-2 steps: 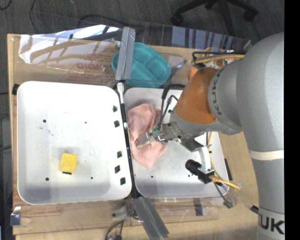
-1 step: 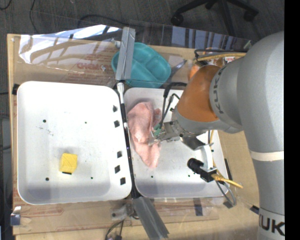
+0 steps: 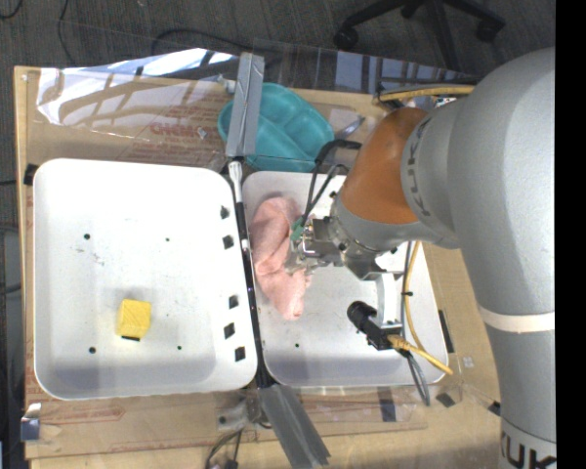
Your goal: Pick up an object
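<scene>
Wooden bench [image 3: 117,94] on dark carpet holds two white bins [image 3: 78,189]. The gripper [image 3: 303,247] touches a pink cloth [image 3: 273,252]; its grip state cannot be told.

overhead slanted view, both bins [image 3: 49,262]

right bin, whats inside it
A pink cloth lies along the right bin's left side, with the gripper at its edge. The arm covers the bin's upper right part.
</scene>
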